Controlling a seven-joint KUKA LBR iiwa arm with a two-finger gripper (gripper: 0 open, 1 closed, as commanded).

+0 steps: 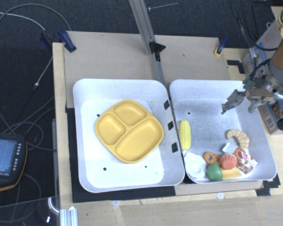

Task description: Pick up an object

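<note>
Broadly, the pale wooden bench (118,51) carries two shallow white plastic bins, clamped at its far edge so nothing slides, above dark flooring strewn with cables. The left bin (85,98) holds a yellow three-compartment plastic plate (129,131). The right bin (203,91) keeps the toy food, likely the pickable objects, crowded into its near corner: a yellow corn cob (185,134), a tan croissant (238,136), a green fruit (214,172). The grey two-finger gripper (237,105) hovers over bare bin floor, jaws apart, holding nothing.
</note>
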